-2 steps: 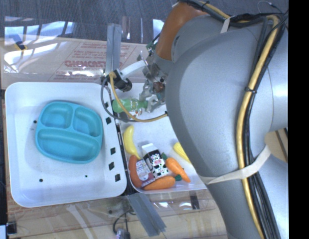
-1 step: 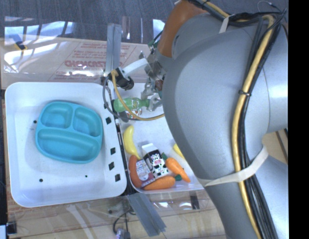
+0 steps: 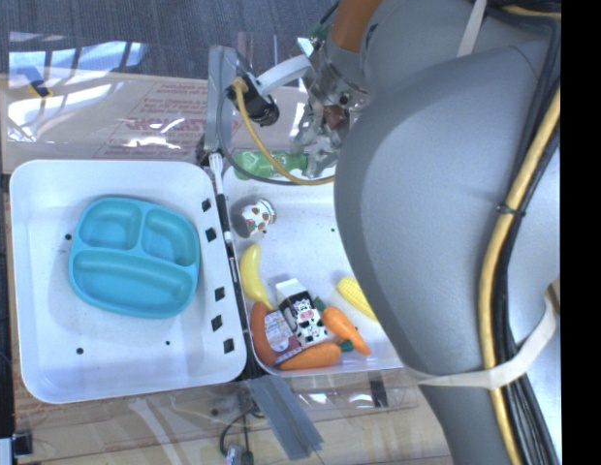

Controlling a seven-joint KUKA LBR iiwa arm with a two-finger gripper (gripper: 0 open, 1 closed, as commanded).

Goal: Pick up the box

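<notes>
Box (image 3: 302, 318), cow-printed, lay in right bin (image 3: 300, 229) among carrots (image 3: 310, 356). Gripper (image 3: 315, 143) hovered at far rim; finger state indeterminable. Approach should descend vertically, avoiding banana (image 3: 250, 271).

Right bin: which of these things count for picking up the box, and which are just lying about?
Belongs to the job:
- cow-print box, lying among the toys
- gripper, over the bin's far end

Just lying about:
- banana
- two carrots
- corn cob
- green item beneath the gripper
- blue divided plate, left bin
</notes>
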